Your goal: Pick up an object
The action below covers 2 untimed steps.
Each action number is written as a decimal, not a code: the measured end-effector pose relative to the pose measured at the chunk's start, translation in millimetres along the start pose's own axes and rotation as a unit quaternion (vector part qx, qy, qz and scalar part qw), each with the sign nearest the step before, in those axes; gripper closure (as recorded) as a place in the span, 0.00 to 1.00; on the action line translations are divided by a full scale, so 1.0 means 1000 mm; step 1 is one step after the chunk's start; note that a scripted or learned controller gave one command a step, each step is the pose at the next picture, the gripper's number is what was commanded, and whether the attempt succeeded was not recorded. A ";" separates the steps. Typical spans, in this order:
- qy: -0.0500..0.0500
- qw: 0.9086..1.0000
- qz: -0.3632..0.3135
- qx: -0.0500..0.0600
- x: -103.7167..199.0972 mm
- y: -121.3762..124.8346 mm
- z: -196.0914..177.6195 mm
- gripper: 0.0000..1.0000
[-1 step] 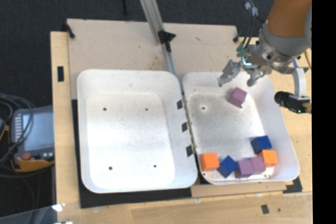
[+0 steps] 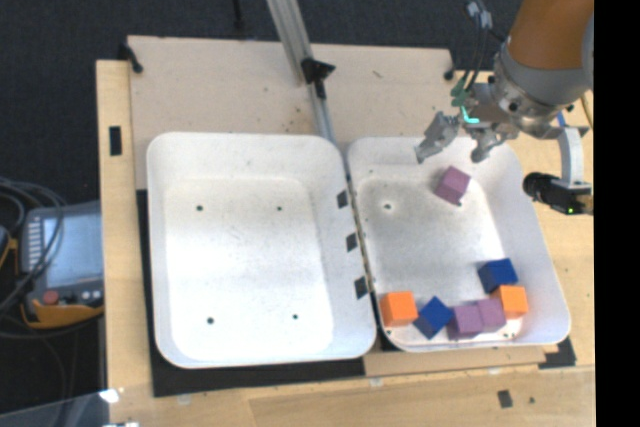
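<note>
My gripper (image 2: 460, 146) hangs over the far part of the right bin (image 2: 520, 215), open, its two grey fingers spread with nothing between them. A purple cube (image 2: 452, 185) lies just below and in front of the fingertips, apart from them. Along the bin's near edge sit an orange cube (image 2: 399, 307), a blue cube (image 2: 434, 316), a purple block (image 2: 477, 318), another orange cube (image 2: 514, 300) and a second blue cube (image 2: 497, 274).
The left bin (image 2: 180, 215) stands beside the right one, their rims meeting at the middle. A slanted aluminium rail (image 2: 285, 5) rises behind the bins. A pendant with cables (image 2: 55, 265) lies off the bench at the left.
</note>
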State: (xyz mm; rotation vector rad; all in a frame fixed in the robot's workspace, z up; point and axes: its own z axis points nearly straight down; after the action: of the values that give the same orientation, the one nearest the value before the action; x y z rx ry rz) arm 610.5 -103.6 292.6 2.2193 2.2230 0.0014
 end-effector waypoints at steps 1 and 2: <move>-0.001 1.000 0.002 0.003 -0.009 -0.006 0.048 0.00; -0.001 1.000 0.002 0.003 -0.011 -0.017 0.101 0.00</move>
State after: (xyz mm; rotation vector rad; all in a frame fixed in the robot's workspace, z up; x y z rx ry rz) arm 593.8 -114.4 192.0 2.2253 2.2207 -0.0070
